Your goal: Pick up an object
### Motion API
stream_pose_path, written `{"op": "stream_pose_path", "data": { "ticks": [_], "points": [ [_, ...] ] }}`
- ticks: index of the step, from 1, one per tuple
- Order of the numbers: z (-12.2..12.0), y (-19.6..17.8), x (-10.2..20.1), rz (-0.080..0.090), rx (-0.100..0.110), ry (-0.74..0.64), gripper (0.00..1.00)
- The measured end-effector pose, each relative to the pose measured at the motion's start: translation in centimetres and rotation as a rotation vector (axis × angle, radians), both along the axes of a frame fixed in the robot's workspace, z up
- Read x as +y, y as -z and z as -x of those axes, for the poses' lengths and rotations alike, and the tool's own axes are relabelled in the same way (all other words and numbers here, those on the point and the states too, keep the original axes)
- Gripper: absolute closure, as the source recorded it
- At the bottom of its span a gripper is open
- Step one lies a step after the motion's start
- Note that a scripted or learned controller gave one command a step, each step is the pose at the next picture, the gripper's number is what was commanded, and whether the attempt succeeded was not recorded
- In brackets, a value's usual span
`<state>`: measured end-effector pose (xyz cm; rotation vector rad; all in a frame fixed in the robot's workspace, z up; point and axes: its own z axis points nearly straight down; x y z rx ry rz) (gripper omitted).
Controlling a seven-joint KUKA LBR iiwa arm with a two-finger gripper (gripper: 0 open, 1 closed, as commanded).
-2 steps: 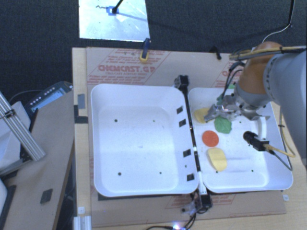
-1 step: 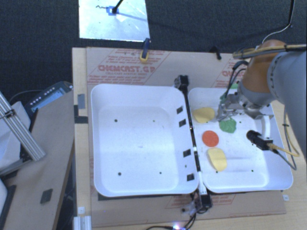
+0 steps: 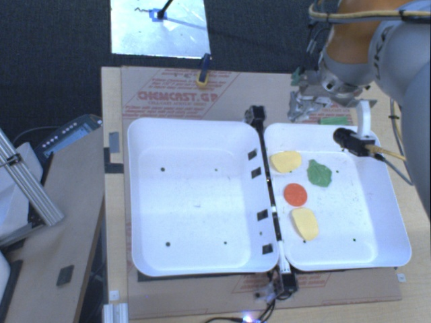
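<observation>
In the right bin (image 3: 377,200) lie several small items: a yellow piece (image 3: 285,161) near its far left corner, a green crumpled piece (image 3: 319,173) to the right of it, a red-orange disc (image 3: 295,194) in the middle, and a second yellow piece (image 3: 305,223) nearer the front. My gripper (image 3: 304,109) hangs above the bin's far edge, behind the yellow piece and well above all the items. Nothing shows between its fingers.
The left bin (image 3: 195,194) stands beside the right one, joined by a black hinge strip (image 3: 264,173). A black cable fitting (image 3: 353,142) overhangs the right bin's far right corner. A shiny metal plate (image 3: 159,17) lies at the back, and a grey device (image 3: 67,134) at the left.
</observation>
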<state>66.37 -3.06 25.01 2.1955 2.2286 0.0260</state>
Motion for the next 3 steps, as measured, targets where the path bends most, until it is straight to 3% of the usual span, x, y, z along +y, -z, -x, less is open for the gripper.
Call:
{"op": "stream_pose_path", "data": {
  "ticks": [1,2,3],
  "points": [
    [0.4,-21.4,8.3,-0.001,-0.001,0.003,1.0],
    [-0.3,-5.2,16.1,0.001,0.033,0.004,1.0],
    [0.6,-8.5,27.4,-0.004,0.017,-0.001,1.0]
  ]
}}
